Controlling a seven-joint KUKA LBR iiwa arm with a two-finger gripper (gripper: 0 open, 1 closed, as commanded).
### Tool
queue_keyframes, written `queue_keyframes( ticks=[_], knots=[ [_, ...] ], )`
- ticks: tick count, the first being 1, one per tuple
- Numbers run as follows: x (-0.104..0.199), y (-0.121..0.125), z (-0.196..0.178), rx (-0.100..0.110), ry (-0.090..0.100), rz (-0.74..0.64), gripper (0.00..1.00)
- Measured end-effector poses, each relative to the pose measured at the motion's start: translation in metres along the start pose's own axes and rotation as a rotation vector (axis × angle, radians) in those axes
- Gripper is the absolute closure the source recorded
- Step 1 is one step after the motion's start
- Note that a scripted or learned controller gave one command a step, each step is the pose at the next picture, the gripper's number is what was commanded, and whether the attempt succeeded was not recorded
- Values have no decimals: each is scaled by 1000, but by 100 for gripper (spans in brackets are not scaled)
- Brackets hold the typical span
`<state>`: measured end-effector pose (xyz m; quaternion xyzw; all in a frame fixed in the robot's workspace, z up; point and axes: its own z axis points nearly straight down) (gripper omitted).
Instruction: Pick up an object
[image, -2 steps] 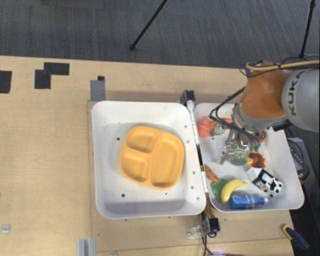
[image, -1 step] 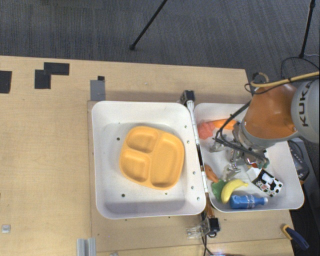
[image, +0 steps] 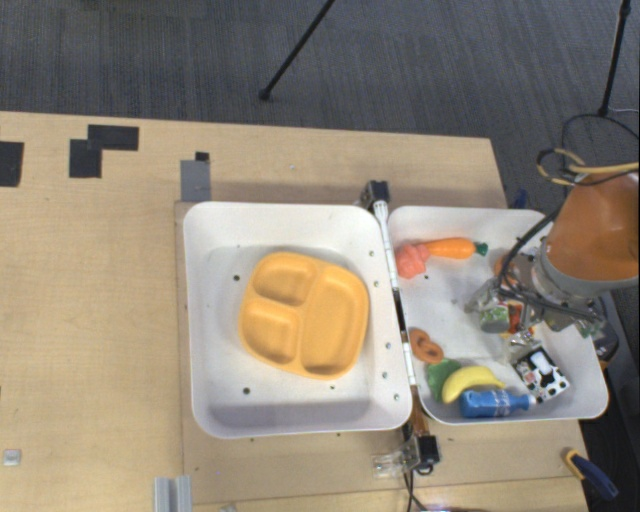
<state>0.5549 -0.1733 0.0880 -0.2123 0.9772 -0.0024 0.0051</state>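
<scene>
Arm's down in the right bin, nothing picked yet as far as I can see

The gripper (image: 505, 312) is low inside the right bin (image: 590, 400), toward its middle, and I honestly can't tell how its business end is set or whether anything's in it. Around it: toy carrot (image: 448, 248) and a pink piece (image: 411, 260) up by the far rim, pretzel (image: 426, 346), banana (image: 472, 381) and blue bottle (image: 494, 403) near the front rim. The yellow divided plate (image: 303, 313) sits alone in the left bin (image: 215, 300). Grab and lift both look still to do.
</scene>
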Motion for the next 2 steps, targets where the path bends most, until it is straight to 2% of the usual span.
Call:
queue_keyframes(
  ticks=[1,2],
  knots=[
    [-3,-1,-12,2,-7,4,100],
    [25,-1,-115,-4,1,-480,100]
  ],
)
